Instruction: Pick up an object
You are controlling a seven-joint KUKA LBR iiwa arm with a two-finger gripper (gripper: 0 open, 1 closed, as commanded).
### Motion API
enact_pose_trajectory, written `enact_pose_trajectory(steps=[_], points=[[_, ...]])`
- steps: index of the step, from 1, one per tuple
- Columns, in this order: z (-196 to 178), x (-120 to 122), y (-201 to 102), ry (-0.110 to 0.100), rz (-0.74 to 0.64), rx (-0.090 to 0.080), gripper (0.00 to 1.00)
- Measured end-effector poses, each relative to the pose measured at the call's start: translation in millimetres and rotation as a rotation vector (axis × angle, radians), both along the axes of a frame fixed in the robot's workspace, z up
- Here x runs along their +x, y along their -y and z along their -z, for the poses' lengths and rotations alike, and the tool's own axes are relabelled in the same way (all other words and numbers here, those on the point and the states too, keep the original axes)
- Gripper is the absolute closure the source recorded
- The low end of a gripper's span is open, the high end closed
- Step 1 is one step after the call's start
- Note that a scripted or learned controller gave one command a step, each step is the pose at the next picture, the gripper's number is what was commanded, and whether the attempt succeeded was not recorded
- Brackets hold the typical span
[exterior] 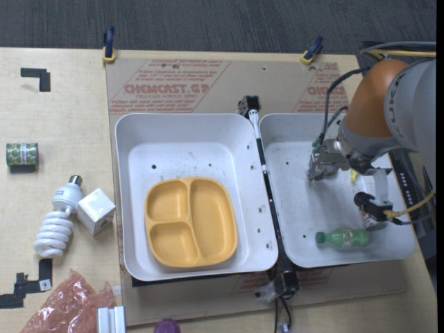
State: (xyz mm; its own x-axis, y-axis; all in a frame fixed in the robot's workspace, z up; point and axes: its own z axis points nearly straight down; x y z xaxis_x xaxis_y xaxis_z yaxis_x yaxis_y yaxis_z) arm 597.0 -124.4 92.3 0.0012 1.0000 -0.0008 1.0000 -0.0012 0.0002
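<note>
A small green plastic bottle [343,238] lies on its side near the front of the right bin [291,186]. A yellow three-compartment plate [191,221] rests in the left bin [132,179]. My gripper [320,168] hangs over the middle of the right bin, well behind the bottle and apart from it. Nothing shows between its fingers. The grey arm with its orange band [371,106] reaches in from the right.
Outside the bins on the left lie a white spiral bulb [57,220], a white cube [96,210], a small green can [22,155] and a pink mesh bag [66,304]. Cables and a black fitting [371,207] sit at the right bin's right side.
</note>
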Motion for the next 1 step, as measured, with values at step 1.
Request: enact_pose_trajectory(steps=[1], points=[[0.0,-72.9,2.9,0.0,0.0,0.0,0.0]])
